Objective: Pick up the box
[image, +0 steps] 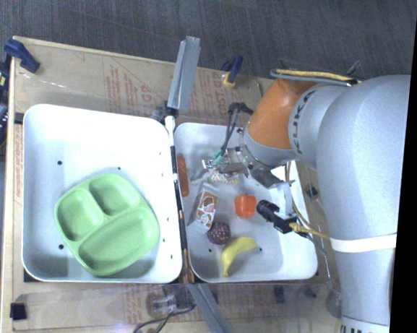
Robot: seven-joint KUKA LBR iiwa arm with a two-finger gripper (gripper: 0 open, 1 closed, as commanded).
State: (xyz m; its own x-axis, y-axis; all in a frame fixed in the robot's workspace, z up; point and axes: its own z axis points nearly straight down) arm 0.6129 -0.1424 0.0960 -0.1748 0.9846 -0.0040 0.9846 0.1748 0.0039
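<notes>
Reaching in from the right, the arm [327, 136] sets its tool [227, 165] low in the right bin [298, 261], just beyond the box [206, 208]. Whether the tool is apart or together cannot be told. A green divided plate [107, 222] lies in the left bin [66, 131].

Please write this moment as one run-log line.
gripper: above right bin | box: lying in bin, not held | near: banana, green tray
</notes>
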